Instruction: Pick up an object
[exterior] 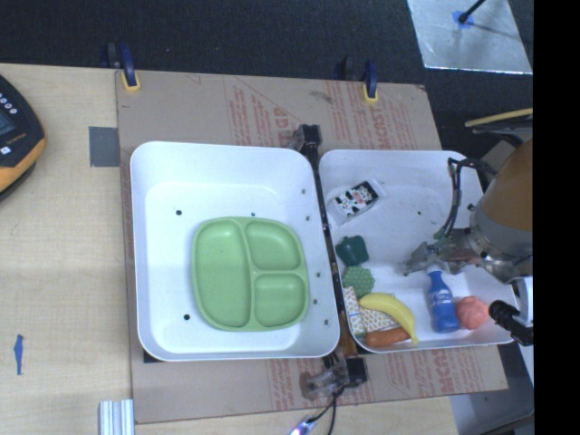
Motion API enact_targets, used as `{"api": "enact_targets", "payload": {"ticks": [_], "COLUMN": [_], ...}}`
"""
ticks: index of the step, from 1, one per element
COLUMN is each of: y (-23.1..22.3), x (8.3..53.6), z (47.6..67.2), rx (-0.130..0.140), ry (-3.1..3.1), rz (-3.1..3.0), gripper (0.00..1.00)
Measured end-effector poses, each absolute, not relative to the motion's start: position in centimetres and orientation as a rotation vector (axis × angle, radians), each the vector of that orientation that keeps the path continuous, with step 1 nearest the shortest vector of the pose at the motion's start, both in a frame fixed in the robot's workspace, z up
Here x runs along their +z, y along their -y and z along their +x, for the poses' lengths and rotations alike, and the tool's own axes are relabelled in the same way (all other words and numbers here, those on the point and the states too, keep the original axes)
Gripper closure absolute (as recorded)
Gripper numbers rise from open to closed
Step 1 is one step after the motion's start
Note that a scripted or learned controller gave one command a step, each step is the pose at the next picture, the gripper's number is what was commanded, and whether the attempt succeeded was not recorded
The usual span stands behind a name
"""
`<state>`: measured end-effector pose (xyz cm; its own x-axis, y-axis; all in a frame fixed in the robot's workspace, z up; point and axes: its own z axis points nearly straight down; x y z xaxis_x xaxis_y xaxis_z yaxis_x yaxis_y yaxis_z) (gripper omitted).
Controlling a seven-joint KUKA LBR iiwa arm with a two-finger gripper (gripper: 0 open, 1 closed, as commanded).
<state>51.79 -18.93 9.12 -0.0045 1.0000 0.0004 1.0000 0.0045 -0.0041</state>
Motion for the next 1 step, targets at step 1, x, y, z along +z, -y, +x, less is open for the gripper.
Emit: {"api": "enact_targets", "payload": {"ticks": [1], "y": [19.67], "x": [9.15], "z": [48.68], "rx": [0.004], "ry": [2.223], "rz": [-2.214], "gripper": [0.0]}}
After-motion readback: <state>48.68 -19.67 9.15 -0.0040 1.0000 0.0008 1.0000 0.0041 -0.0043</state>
